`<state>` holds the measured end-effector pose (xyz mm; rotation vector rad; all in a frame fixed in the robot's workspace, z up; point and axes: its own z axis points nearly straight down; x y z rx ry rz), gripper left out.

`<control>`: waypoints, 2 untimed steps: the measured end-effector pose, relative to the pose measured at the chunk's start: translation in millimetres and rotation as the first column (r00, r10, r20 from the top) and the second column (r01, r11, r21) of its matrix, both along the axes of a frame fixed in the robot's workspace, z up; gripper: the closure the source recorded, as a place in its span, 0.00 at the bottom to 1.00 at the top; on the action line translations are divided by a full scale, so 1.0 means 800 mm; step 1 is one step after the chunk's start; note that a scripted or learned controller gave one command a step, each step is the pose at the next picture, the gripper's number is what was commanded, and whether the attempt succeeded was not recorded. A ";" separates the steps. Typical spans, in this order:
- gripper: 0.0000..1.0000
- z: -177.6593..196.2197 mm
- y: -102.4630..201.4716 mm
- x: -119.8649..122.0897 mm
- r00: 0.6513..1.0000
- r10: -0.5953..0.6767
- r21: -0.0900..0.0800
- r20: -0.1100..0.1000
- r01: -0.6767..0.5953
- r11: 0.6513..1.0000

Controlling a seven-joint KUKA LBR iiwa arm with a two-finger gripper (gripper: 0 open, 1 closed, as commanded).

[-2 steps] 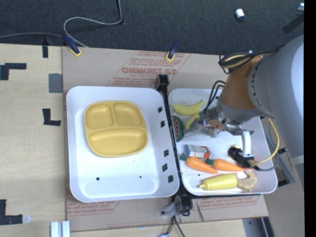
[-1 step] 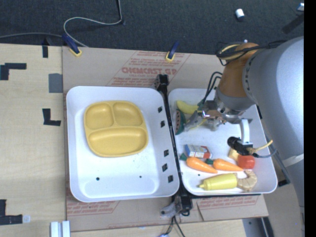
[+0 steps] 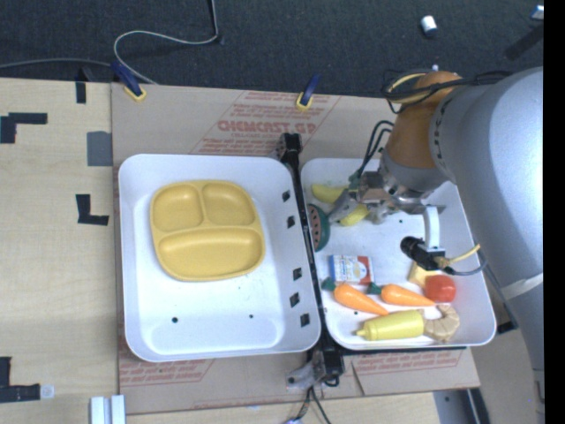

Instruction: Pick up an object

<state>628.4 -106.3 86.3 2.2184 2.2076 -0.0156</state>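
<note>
Toys crowd the right white shallow plastic bin [image 3: 472, 299]; the left white bin [image 3: 132, 263] carries just a yellow three-compartment plastic tray [image 3: 208, 230], set toward its far half. The two bins sit side by side on a cardboard sheet [image 3: 256, 122], w/ dark clips along the shared wall, prob. to keep them from sliding when the arm pushes around.

Candidates in the right bin: two orange toy carrots [image 3: 357, 299] lying near the front, a yellow squeeze-bottle toy [image 3: 393, 327] just in front of them, a small red round toy [image 3: 440, 287], a little white-and-red carton [image 3: 350, 268], a beige lump [image 3: 444, 323] at the front right corner, and a yellow banana-like piece [image 3: 328, 193] at the far left corner. All lie loose and close together, some touching, so a clean pick needs a gap for both fingers.

Grey arm w/ orange band [image 3: 415, 135] comes in from the right and reaches down over the far part of the right bin. Gripper [image 3: 364, 203] is low, next to the banana-like piece and a small yellow bit [image 3: 353, 217] beside it. Whether it's spread or closed, can't tell: the wrist and cables hide it. Can't tell if it touches either yellow piece; nothing visibly held.
</note>
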 end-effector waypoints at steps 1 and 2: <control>1.00 0.010 0.007 0.000 1.000 0.002 0.010 -0.005 -0.002 1.000; 1.00 0.179 0.051 -0.099 1.000 0.007 0.015 0.000 -0.007 1.000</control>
